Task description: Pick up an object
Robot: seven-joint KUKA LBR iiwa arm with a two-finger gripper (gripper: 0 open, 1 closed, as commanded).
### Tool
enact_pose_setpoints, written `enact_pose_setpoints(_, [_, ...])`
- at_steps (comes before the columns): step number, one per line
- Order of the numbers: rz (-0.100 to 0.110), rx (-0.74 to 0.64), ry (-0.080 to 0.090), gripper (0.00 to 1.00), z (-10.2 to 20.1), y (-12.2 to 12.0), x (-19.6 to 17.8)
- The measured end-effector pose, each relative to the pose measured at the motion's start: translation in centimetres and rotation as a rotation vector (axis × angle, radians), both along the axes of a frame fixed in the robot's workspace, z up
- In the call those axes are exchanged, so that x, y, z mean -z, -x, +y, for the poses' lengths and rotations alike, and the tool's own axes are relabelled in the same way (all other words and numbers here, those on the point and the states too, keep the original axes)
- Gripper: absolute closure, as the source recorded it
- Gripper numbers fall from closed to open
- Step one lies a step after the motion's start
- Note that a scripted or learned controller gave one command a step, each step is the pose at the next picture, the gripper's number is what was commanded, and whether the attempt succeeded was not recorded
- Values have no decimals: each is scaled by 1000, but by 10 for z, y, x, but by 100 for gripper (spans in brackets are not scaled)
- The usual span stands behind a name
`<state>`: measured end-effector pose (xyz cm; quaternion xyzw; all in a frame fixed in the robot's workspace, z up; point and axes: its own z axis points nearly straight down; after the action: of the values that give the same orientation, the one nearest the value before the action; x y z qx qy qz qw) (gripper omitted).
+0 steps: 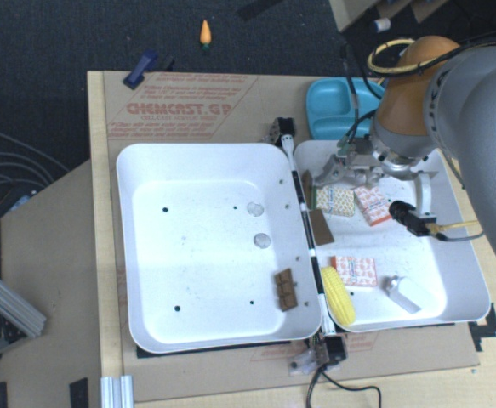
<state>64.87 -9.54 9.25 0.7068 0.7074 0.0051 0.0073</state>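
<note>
Camera view: pincer (pixel 343 170) (finger state: cannot tell) low over crowded patterned packets (pixel 335 200) in the right bin (pixel 460 279); likely slips between neighbours.

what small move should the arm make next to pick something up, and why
Probably a short straight descent. The tool hovers at the far end of the right white bin, just above the small pale speckled packet and beside the red-and-white patterned box. Nothing shows between its fingers, so lowering onto the packet seems the likeliest way to a grasp.
</note>
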Motion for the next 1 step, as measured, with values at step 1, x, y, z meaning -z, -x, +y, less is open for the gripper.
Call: enact_pose_setpoints(1, [6,0,-2,0,1,-21,2])
